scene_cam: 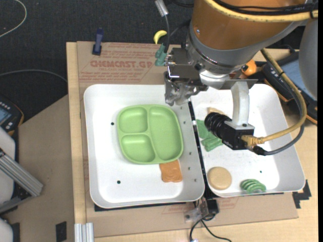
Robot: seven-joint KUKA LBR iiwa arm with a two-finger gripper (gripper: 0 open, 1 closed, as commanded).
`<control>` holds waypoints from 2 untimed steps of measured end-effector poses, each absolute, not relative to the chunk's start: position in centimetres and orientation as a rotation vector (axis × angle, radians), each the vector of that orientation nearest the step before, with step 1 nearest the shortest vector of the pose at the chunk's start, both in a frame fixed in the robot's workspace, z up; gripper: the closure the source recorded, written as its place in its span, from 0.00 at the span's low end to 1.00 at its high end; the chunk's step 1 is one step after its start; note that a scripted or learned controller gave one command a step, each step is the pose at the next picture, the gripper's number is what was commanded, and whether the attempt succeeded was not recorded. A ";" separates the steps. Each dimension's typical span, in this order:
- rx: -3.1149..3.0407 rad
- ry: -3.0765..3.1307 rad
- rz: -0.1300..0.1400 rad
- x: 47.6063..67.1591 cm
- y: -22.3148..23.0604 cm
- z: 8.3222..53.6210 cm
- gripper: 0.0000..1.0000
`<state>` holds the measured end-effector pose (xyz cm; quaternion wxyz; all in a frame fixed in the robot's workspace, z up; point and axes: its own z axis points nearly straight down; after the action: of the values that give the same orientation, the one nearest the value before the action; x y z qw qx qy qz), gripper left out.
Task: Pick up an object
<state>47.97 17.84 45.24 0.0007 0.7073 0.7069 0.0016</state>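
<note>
Gripper (176, 97) hangs over the far edge of the left bin (96, 135); whether it is spread or pressed together, I cannot tell. Nothing is seen between them. Just below and in front of the gripper lies the green divided plate (150, 134), and an orange piece (171, 172) peeks from under the plate's near rim, further away. For a good pick I would lower straight onto the plate's raised rim, because the flat middle gives no hold.

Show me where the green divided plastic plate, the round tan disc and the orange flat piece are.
Green divided plastic plate (150, 133): camera view, on its centre ridge.
Round tan disc (220, 177): camera view, on its top face.
Orange flat piece (171, 172): camera view, on its exposed part.
</note>
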 end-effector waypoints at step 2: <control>2.218 2.210 0.028 50.6 15.1 53.8 1.00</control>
<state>50.64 15.09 53.84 0.0052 0.7085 0.7057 0.0089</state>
